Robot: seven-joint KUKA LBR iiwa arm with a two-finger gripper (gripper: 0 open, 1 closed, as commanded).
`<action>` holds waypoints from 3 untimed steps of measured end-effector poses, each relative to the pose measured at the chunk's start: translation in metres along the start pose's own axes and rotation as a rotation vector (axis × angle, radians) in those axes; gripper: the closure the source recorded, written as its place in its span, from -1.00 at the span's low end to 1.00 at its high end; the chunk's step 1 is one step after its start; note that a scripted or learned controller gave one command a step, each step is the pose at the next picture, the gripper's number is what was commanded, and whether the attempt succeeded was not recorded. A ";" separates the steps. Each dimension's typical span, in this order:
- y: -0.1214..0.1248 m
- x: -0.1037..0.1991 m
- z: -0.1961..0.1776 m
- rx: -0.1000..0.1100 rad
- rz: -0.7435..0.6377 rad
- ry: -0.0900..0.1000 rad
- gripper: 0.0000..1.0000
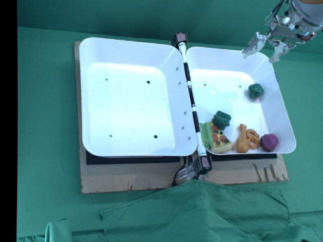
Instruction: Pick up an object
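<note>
Objects all sit in your right bin (282,116): green pepper (256,90) near the far right wall, second green piece (221,119) mid-bin, pizza slice (217,138), drumstick (243,139), pretzel (252,137) and purple piece (269,142) along the near edge. Your gripper (265,49) hangs above the bin's far right corner, fingers spread wide, nothing between them.

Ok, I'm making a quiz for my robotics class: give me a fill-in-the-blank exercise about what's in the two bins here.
1. All the toy food lies in the ____ bin.
2. The pizza slice lies near the bin's ____ edge.
3. The gripper hovers over the bin's far rim with its fingers ____.
4. The purple item lies to the ____ of the pretzel.

Missing words: right; front; open; right
</note>
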State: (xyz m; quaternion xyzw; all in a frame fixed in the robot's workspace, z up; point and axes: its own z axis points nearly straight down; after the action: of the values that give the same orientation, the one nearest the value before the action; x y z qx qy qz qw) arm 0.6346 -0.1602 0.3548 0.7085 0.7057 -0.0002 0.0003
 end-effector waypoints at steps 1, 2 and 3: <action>-0.021 0.010 -0.051 -0.011 -0.003 -0.002 -1.00; -0.030 -0.029 -0.034 -0.002 0.002 -0.002 -1.00; -0.041 -0.027 -0.066 -0.010 0.000 -0.003 -1.00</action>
State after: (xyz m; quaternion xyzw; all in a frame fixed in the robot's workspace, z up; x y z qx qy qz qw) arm 0.5934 -0.1872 0.4207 0.7083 0.7059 0.0023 0.0051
